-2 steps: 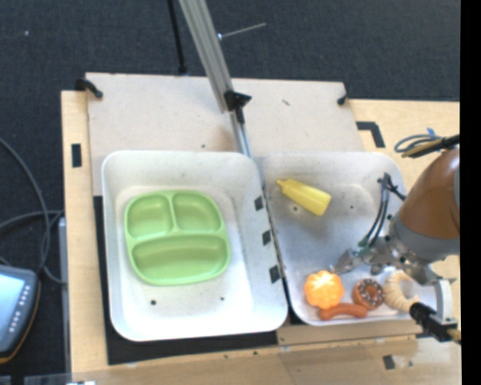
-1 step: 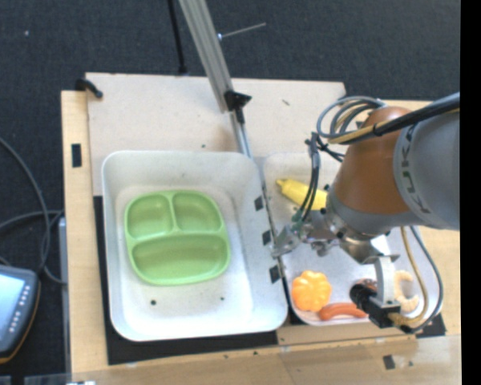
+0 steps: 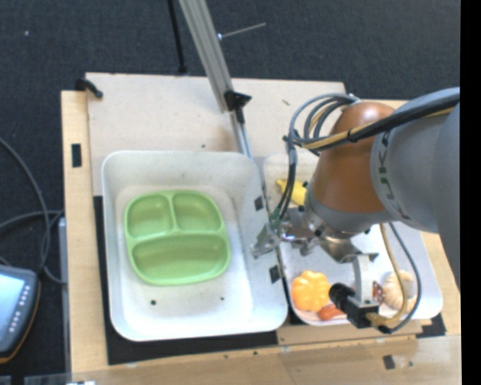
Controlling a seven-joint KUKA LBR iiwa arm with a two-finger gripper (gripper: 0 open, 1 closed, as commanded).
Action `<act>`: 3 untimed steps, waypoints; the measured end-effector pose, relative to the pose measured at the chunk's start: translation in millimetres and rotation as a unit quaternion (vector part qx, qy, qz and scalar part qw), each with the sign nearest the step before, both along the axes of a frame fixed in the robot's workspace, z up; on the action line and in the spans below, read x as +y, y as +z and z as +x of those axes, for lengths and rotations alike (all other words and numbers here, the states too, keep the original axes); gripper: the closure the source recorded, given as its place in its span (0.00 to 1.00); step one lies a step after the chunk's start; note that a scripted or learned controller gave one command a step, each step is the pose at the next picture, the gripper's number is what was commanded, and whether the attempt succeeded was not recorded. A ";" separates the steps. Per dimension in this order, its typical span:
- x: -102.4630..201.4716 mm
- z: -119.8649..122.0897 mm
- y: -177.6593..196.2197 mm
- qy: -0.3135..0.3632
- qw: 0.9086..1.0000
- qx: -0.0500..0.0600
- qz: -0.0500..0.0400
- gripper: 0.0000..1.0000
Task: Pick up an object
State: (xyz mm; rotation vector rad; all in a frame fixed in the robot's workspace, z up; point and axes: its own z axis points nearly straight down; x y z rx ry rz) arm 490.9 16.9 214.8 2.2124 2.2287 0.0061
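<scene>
Single overhead view. Landmark for all positions: the green plate point(image 3: 176, 237), three compartments, lying flat in the middle of the left bin point(image 3: 112, 215). Nothing lies on the plate.

My arm point(image 3: 401, 167) comes in on the view's right side of the plate and hangs over the right bin point(image 3: 429, 295), covering most of it. The orange band sits on the plate's right, somewhat farther up the view than the plate's centre. A bundle of cables point(image 3: 313, 119) loops off the band, up and to the right of the plate.

My gripper point(image 3: 282, 239) shows as metal parts under the wrist, just to the right of the plate, level with it, about where the two bins meet. I cannot tell whether it is released or clenched: the wrist hides the tips. Nothing can be seen held in it.

Candidate things to pick, all to the right of the plate, in the right bin:
- orange-yellow object point(image 3: 311, 289), rounded, right of the plate and lower in the view than it, beyond the gripper.
- small red piece point(image 3: 329, 313), touching or just beside the orange-yellow object, on its side away from the plate.
- yellow object point(image 3: 291, 189), right of the plate's upper edge, partly hidden by the wrist.
- pale object point(image 3: 397, 289), farthest right of the plate, behind a cable loop.

An aluminium post point(image 3: 212, 46) slants up beyond the plate's far side. The bench point(image 3: 160, 111) carries both bins. A screen point(image 3: 8, 307) sits off the bench, left of the plate and lower in the view.
</scene>
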 end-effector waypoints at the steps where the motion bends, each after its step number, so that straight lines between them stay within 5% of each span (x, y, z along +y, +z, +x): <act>1: -45.6 0.5 63.7 -0.005 1.000 -0.003 -0.002 0.00; 2: -7.7 61.8 53.4 -0.001 1.000 0.000 -0.002 0.00; 3: -57.9 103.4 88.2 -0.005 1.000 -0.001 -0.003 0.00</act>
